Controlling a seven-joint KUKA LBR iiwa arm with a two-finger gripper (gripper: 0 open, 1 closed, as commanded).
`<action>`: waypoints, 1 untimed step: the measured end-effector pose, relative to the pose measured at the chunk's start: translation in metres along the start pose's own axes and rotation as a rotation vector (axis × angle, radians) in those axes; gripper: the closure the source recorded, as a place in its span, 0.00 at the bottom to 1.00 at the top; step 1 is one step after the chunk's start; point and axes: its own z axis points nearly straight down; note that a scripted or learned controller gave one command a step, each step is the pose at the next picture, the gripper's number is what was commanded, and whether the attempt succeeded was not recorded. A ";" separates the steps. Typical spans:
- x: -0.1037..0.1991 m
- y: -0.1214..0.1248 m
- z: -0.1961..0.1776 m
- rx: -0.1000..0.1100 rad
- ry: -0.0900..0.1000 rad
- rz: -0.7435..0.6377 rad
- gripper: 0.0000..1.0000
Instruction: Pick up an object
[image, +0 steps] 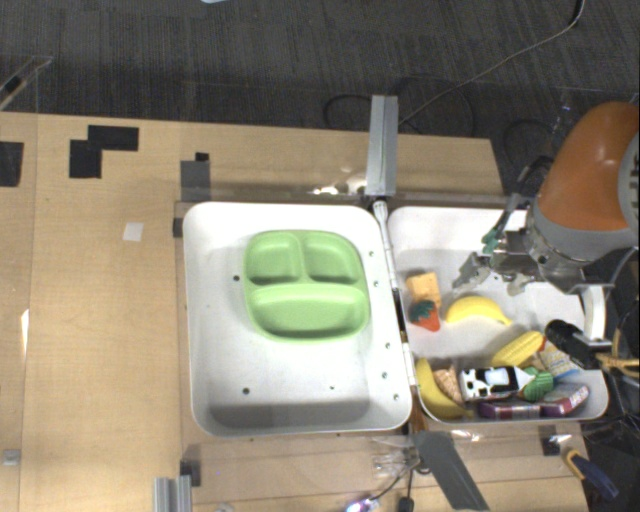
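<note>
Jaws spread with nothing between them, the gripper (492, 268) hangs above a yellow banana (476, 311) in the cluttered right bin (440, 228); a green tray (304, 282) fills the left bin (215, 330).

Over on the left, the left bin (215, 395) sits on the wooden bench (90, 330), and in its far half lies a green divided plate (305, 283), flat, with three compartments facing up. Just beside it on the right, the right bin (440, 232) shares the middle edge. A grey metal post (381, 145) runs away from the far end of that seam. On the far left of the bench, black square markers (98, 150) lie flat. Beyond the bench, dark carpet (200, 60) carries black cables (470, 70).
</note>
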 end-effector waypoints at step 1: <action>0.007 0.001 0.101 -0.003 0.000 -0.045 0.00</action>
